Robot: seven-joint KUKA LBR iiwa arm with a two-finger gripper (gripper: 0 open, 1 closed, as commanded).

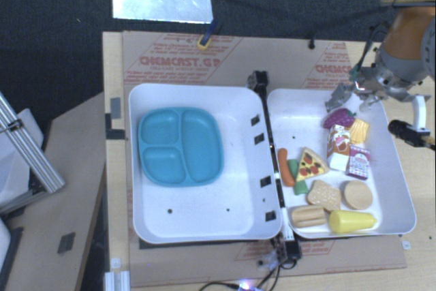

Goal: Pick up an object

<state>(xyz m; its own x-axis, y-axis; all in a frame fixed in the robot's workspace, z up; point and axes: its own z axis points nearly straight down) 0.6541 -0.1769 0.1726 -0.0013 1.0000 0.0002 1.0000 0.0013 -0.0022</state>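
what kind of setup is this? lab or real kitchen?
Likely a robotics lab bench, not a kitchen: two white bins on cardboard, toy food such as a pizza slice and hot dog bun, a blue divided plate, and the gripper above.

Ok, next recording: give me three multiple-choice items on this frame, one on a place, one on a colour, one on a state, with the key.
1. Where does the blue plastic tray with three compartments lie?
A. In the left white bin
B. In the right white bin
C. On the bare bench

2. What colour is the long thin toy carrot next to the divider between the bins?
A. Purple
B. Orange
C. White

3. How does the gripper stand to the toys?
A. Lifted, with a toy between its fingers
B. Over the far end of the right bin, above the purple toy
C. Resting on the blue tray

Key: 1 A, the blue tray sits in the left bin. 2 B, the carrot is orange. 3 B, the gripper hangs at the right bin's far end by the purple toy.
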